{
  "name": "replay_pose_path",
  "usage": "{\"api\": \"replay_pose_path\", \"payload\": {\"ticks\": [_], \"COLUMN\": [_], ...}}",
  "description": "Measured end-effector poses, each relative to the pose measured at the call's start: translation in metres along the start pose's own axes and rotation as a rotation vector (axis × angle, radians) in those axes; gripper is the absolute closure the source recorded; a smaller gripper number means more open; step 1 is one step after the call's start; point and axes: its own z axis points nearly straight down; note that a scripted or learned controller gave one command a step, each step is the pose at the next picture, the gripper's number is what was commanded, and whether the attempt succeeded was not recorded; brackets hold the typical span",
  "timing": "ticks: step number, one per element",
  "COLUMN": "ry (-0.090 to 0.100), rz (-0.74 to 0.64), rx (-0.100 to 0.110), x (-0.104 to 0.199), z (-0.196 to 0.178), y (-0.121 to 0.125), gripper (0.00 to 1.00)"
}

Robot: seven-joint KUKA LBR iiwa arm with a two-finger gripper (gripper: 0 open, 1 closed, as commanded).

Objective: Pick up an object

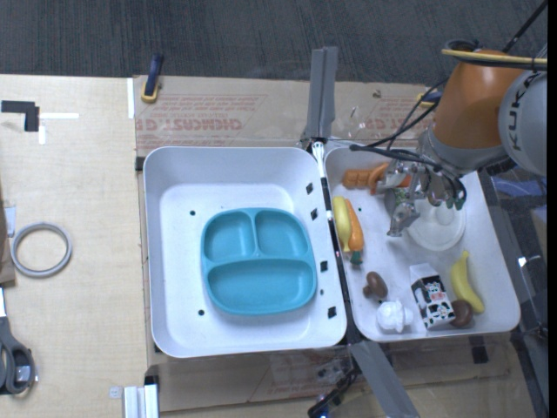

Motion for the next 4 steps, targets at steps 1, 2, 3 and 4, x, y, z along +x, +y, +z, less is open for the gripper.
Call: {"api": "replay_pose_path", "payload": {"ticks": [1,2,3,4], "ry": [0.000,0.003,0.000,0.000], "rz": [0.182,0.434,0.432,0.432], "rx": [0.000,0.001,0.001,0.001], "x": [0.009,0.105,0.103,0.103], "z": [0.004,0.005,-0.005,-0.005], "y": [0.036,-0.030,-0.030,-0.030], "gripper": [0.00,0.00,1.00,0.00]}}
